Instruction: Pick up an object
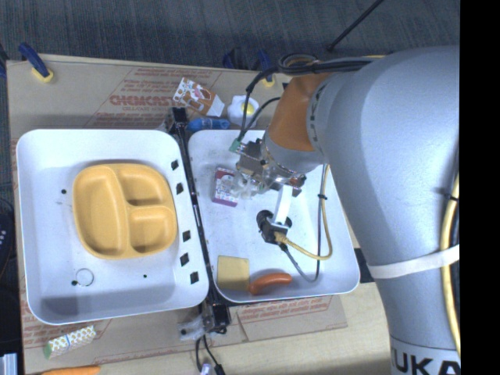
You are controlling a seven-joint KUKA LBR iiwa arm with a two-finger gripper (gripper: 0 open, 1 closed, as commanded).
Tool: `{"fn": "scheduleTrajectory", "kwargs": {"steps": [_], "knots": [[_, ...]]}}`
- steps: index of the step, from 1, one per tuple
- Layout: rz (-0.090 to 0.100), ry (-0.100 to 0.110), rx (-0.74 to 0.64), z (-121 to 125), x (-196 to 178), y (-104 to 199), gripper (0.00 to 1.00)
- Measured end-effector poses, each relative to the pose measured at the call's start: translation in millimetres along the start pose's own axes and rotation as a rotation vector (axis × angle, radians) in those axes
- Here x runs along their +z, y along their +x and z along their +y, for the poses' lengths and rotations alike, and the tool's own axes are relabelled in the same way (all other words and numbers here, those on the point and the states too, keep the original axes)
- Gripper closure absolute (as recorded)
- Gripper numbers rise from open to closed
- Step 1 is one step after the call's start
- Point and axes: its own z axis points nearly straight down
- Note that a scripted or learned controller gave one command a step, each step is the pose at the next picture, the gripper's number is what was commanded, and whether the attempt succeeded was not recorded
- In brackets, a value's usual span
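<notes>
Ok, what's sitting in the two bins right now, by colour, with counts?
Yellow: 2, the divided tray in the left bin and a foam block in the right bin
Orange: 1, a carrot-like piece
Pink and white: 1, a small packet near the gripper
Total: 4

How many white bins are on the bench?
2. The left bin holds a yellow divided tray. The right bin sits beside it, with the arm over it; more things may be hidden under the arm.
</notes>
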Motion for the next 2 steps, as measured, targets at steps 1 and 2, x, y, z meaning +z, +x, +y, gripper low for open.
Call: {"fn": "scheduleTrajectory", "kwargs": {"steps": [1, 2], "knots": [[-0.001, 0.0, -0.001, 0, 0, 0, 0.0], [0.003, 0.002, 0.325, -4, 21, -8, 0.0]]}}
